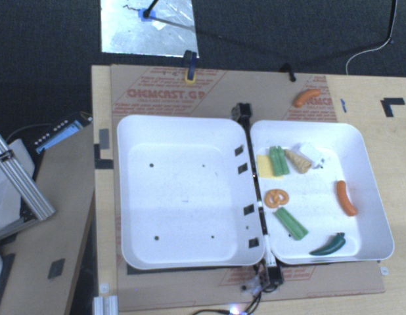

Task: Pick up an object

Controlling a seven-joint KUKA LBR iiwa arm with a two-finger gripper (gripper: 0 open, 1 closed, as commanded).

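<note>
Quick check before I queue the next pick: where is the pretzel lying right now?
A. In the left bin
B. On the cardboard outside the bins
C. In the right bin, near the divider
C: the pretzel lies in the right bin, close to its left wall beside the divider.

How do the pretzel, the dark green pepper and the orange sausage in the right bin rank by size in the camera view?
1. Dark green pepper and orange sausage: alike in length, too close to rank.
2. Pretzel: smallest.
</note>
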